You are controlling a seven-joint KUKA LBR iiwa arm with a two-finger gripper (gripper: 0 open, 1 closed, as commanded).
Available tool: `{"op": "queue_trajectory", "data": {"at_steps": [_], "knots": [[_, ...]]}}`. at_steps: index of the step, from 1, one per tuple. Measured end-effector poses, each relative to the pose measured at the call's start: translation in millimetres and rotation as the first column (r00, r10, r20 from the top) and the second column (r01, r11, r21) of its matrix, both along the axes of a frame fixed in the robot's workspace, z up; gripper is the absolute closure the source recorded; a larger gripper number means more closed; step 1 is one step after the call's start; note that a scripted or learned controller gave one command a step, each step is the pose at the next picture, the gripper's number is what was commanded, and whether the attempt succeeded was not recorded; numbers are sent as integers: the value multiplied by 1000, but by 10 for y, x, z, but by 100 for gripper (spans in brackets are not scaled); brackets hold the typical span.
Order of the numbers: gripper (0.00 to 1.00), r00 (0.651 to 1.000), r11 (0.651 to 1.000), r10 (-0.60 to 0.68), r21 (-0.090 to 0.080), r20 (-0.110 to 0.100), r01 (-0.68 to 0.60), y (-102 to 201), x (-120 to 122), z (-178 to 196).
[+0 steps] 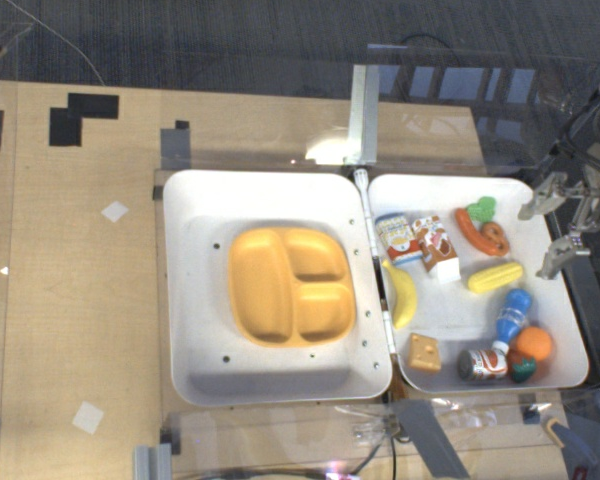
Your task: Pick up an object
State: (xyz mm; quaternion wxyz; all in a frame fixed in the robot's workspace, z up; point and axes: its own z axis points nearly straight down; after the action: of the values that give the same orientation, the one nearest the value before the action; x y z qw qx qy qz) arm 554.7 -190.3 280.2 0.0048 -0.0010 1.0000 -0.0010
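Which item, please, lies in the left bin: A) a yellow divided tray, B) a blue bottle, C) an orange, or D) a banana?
A: the yellow divided tray sits alone in the middle of the left bin, while the banana, the orange and the blue bottle all lie in the right bin.

Left white bin holds a yellow compartment tray, center frame. Wooden bench has black tape patches upper left. Metal post stands top center behind the bins.
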Motion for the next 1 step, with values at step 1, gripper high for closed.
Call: {"op": "queue_trajectory", "data": {"at_steps": [1], "knots": [[0, 935, 935, -356, 3, -5, 356, -86, 384, -895]]}}
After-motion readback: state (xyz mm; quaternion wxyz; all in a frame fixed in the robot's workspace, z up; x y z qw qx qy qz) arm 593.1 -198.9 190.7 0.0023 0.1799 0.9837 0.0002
